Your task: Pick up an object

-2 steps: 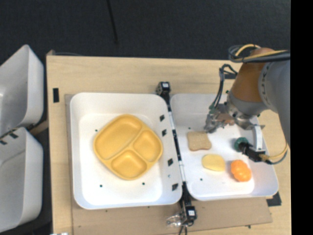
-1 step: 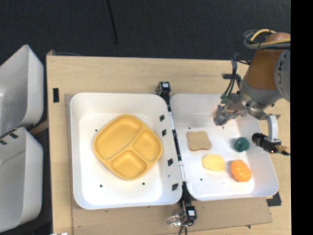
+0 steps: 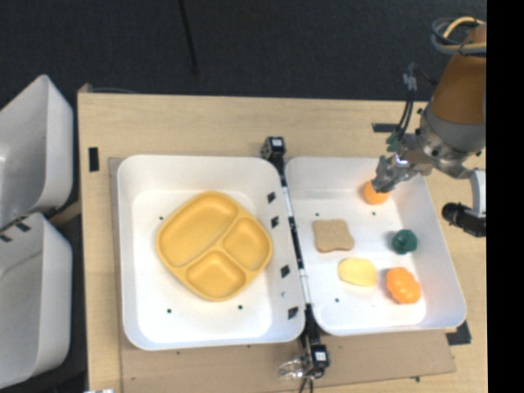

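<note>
My gripper point(image 3: 387, 177) hangs over the back of the right bin point(image 3: 327, 178), its tip right above a small orange piece point(image 3: 375, 193) that lies on the bin floor. Nearer the front of the same bin lie a tan bread slice point(image 3: 332, 235), a pale yellow lump point(image 3: 358, 272), a dark green ball point(image 3: 404, 241) and an orange pepper-like piece point(image 3: 403, 286).
The left bin point(image 3: 139, 301) holds a yellow divided plate point(image 3: 214, 244) with three compartments. A ridge with black clips point(image 3: 288, 244) separates the two bins. White containers point(image 3: 29, 146) stand off the bench at the left.
</note>
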`<state>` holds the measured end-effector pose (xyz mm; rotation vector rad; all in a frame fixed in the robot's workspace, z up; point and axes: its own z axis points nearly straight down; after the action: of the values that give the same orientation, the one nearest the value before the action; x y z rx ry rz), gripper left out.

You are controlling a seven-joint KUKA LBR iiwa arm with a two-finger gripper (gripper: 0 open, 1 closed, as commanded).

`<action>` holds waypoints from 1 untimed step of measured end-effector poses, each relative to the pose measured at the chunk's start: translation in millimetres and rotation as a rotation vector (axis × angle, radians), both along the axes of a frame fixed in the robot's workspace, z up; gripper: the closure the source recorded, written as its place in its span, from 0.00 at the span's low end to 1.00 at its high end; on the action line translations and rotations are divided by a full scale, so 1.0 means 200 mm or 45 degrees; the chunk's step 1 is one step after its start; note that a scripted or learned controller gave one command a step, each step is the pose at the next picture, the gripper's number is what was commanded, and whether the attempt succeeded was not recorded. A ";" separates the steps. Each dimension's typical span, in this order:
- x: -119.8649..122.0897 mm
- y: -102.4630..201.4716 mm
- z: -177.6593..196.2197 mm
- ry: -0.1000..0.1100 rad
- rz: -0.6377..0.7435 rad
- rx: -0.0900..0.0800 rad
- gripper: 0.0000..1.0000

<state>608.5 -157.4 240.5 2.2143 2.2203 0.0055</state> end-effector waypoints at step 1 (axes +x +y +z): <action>0.00 0.00 0.08 0.005 0.001 0.002 1.00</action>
<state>609.2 -158.3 256.6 2.2161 2.2234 0.0030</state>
